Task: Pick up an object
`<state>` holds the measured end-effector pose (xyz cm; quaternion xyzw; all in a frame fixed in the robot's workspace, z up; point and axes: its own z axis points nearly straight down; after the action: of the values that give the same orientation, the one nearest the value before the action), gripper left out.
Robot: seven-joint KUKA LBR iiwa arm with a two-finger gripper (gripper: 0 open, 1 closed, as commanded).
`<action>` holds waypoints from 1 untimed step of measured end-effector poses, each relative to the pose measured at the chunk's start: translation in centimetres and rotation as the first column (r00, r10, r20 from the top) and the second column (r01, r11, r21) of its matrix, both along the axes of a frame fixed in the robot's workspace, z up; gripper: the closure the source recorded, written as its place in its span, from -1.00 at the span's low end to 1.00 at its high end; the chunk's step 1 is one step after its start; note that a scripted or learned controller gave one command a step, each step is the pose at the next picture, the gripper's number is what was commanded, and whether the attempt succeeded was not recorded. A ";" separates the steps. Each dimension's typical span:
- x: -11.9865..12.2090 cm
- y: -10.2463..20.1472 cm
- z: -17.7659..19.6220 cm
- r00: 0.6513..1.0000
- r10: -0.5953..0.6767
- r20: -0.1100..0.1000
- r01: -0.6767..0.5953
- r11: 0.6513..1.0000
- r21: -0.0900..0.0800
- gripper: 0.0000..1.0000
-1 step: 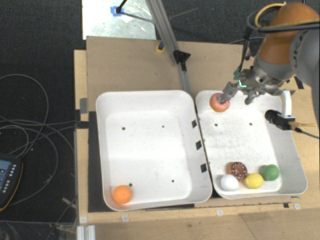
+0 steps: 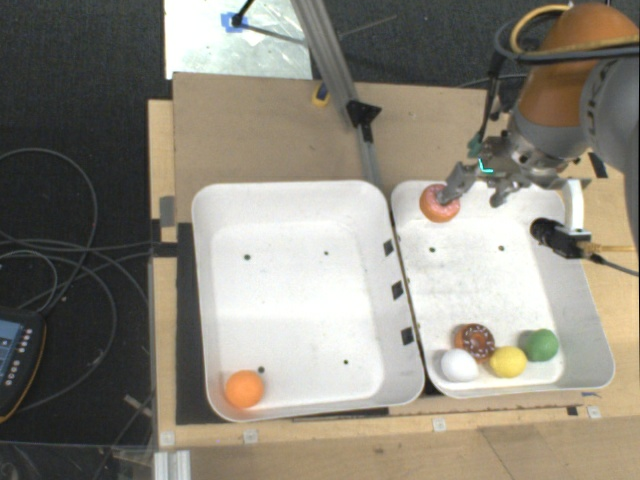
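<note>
One pink doughnut (image 2: 438, 204) sat at the right bin's (image 2: 580, 298) far-left corner; we judged it light, soft, best pinched across its ring. We couldn't tell the jaws' state.

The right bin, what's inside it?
The right bin holds a pink donut at its far edge, beside the pincer. Along its near edge sit a chocolate donut, white ball, yellow ball and green ball.

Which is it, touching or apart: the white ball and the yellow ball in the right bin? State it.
Cannot tell. In the camera view the white ball and the yellow ball sit side by side with outlines meeting, but neither contact nor gap shows plainly.
</note>
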<state>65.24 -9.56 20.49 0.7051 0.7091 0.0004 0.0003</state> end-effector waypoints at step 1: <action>0.6 -0.4 -4.5 1.000 -0.002 -0.003 0.002 1.000 -0.001 -1.00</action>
<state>65.83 -10.00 16.01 0.7059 0.7083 -0.0008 -0.0006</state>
